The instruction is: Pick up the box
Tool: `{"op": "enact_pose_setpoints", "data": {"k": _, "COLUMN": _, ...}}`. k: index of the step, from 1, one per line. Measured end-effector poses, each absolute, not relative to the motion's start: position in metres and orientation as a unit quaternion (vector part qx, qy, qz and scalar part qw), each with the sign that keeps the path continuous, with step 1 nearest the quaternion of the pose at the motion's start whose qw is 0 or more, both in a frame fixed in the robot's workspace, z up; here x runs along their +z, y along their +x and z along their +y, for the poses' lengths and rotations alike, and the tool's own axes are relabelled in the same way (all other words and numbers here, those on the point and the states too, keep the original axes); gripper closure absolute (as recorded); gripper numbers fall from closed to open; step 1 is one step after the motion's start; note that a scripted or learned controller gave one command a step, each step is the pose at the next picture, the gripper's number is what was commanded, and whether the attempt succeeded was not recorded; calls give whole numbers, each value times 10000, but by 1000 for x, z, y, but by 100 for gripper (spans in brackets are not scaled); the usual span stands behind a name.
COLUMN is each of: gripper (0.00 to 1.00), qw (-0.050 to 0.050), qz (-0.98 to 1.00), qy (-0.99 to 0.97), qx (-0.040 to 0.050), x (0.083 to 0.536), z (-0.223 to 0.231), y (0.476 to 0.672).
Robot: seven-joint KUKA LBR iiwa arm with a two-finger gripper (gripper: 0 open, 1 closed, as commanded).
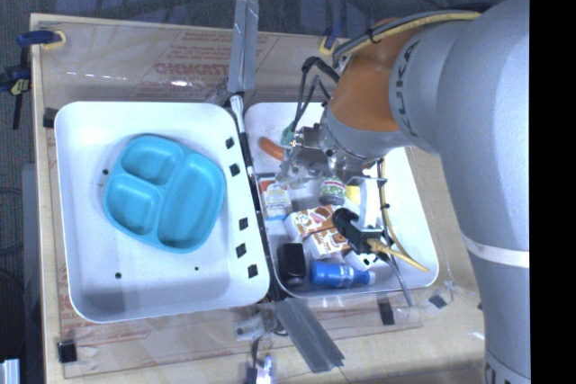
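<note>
In the right bin (418, 220), I see the gripper (301, 159) low over clutter; finger state I cannot tell. The box (275, 200) lies just below it, beside a blue bottle (340, 273).

The two bins (81, 193) are showing plain white. The divided tray (165, 192) in the left bin is showing bright sky blue. In the right bin, the bottle (340, 273) is looking deep blue with a white cap, the box (323, 225) is showing an orange, white and brown print, and a small case (291, 261) is looking black. The arm (450, 94) is showing grey with an orange band. The worktop (135, 54) is looking light tan.
</note>
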State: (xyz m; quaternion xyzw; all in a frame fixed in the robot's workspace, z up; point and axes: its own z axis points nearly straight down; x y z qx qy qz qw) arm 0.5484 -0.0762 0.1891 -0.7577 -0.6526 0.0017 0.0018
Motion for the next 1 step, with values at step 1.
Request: {"op": "enact_pose_setpoints", "data": {"k": 1, "gripper": 100, "qw": 29, "qz": -4105, "qy": -9118, "qx": 45, "x": 187, "z": -72, "y": 495}}
